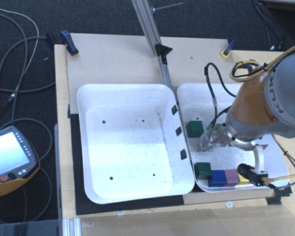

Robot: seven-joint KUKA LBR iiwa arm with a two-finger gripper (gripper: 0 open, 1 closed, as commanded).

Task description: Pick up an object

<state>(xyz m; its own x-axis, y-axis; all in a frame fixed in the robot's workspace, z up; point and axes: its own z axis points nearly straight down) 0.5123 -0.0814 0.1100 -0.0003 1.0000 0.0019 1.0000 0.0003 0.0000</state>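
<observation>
While nothing looks grabbed, the closest candidate is a dark green block (194,128) sitting in the right bin (196,95), up against its left side, near the wall shared with the other bin. The gripper (206,142) is hanging just below and a bit to the right of that block, very near it, but I honestly can't tell if they're touching. The metal fingertips are a blurry silver tangle from this angle, so I can't tell how the hand is set or see anything pinched in it.

Further down in the same bin, along the near edge, a little row of blocks: another green block (203,169) at the left end, then a blue block (218,178) right beside it, a pink block (231,177) next to that, and a sliver of a yellow block (243,179) peeking out past the pink one. They look snug against each other.

The arm (270,102) comes in from the right, big grey body with the orange band, covering a good chunk of the right bin. A black cable (212,85) loops off it over the bin floor.

The left bin (123,141) sits just beside the right one. Off the bench on the left, a teach pendant (10,159) with a lit screen lies on the dark floor among cables.
</observation>
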